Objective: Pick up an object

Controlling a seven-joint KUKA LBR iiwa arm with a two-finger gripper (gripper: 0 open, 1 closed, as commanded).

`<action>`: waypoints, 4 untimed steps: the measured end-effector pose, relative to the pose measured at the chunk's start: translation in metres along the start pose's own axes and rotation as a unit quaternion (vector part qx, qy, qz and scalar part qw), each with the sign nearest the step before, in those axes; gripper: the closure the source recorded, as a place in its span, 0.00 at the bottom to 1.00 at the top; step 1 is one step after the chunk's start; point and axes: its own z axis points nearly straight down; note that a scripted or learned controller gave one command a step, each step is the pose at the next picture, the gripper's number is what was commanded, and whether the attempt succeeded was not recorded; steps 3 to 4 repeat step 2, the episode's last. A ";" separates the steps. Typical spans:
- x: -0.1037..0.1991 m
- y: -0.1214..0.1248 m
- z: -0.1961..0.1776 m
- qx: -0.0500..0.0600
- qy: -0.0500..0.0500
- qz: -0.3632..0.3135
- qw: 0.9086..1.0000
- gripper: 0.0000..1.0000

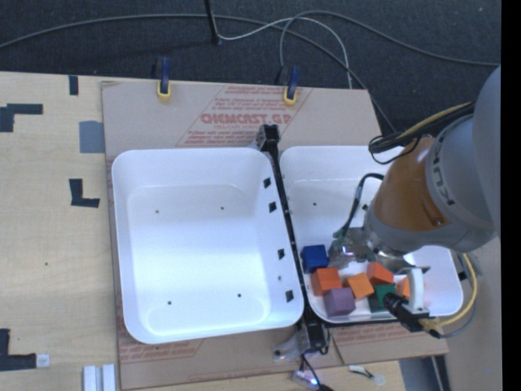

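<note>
**Arm low over the block cluster in the right bin**

Small blocks lie bunched in the near part of the right bin (326, 165), all matte, hard-edged, solid-coloured. Blue block (314, 257) sits just left of the jaws (352, 253), cube-like. Orange block (327, 279) lies just below and left of the jaws, touching the blue one. A second orange block (359, 285) lies directly below the jaws, tilted. Purple block (339, 301) sits further below, beside both orange ones. Green block (379, 296) lies below and right of the jaws, partly covered; a third orange piece (383, 273) shows to the right, mostly under the wrist.

The jaws hang right at the top edge of the cluster, near the blue block. Metal parts there are small and blurred against the wrist; cannot tell whether they are released or clenched, or whether anything is touched.

The arm (456, 177) is smooth grey, with a glossy orange band (407, 190) above the wrist; its bulk hides the right bin's far-right floor. Black cables loop around it.

Left bin (195, 243), well left of the jaws: shallow white plastic, rounded corners. Both bins rest on brown cardboard (236, 116) with red print, on the pale wood desk (41, 243).
</note>
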 end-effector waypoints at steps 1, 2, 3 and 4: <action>-0.012 0.132 0.000 0.000 0.000 -0.001 1.000 0.00; -0.055 0.077 -0.008 0.000 0.000 0.002 1.000 0.00; -0.055 0.077 -0.008 0.000 0.000 0.002 1.000 0.00; -0.055 0.077 -0.008 0.000 0.000 0.002 1.000 0.00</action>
